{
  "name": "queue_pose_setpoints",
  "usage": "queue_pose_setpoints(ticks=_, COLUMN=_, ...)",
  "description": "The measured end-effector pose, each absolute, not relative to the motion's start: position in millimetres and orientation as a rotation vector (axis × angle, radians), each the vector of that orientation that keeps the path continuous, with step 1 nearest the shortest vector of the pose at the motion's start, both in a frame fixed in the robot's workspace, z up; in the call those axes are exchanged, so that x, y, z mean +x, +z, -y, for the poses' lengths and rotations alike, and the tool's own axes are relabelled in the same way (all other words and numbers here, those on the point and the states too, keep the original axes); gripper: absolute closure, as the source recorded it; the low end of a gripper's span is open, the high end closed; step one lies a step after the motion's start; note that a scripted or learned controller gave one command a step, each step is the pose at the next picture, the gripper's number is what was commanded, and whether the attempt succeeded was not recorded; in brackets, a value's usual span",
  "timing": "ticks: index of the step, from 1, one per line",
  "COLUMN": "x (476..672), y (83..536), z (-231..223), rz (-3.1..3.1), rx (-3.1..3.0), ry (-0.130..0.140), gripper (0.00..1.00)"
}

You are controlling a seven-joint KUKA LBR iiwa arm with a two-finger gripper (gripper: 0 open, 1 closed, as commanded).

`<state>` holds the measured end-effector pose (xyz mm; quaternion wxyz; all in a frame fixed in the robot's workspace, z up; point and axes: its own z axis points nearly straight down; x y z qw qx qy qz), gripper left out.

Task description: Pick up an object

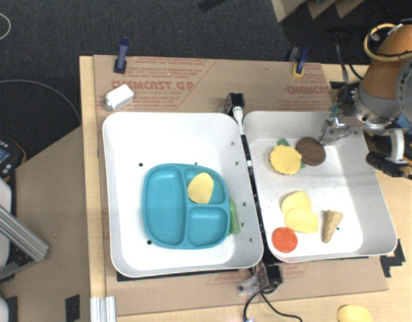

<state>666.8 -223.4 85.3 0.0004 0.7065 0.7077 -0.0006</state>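
Note:
The right bin (367, 180) holds a yellow ridged disc (286, 159) with a green bit (283, 141) behind it, and a brown disc (311, 151) touching its right side. Nearer the front lie two pale yellow pieces (298, 210), a red round piece (284, 239) and a tan piece (331, 225). My gripper (332, 133) hangs over the bin's back right, just right of the brown disc, open with nothing between its fingers. In the left bin (125, 153) sits a teal divided tray (172, 206) with a yellow piece (200, 188) in its upper right compartment.
A green strip (233, 217) lies against the tray's right edge. A black rail (243, 146) runs between the bins. Behind the left bin are a small white block (119, 97) and a blue clamp (121, 47); another clamp (300, 62) stands behind the right bin.

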Motion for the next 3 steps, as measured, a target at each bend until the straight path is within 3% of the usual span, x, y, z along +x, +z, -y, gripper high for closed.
queue_pose_setpoints(ticks=3, x=666.8, y=86, z=209, rz=-2.223, rx=2.22, ry=-0.002, gripper=1.0)
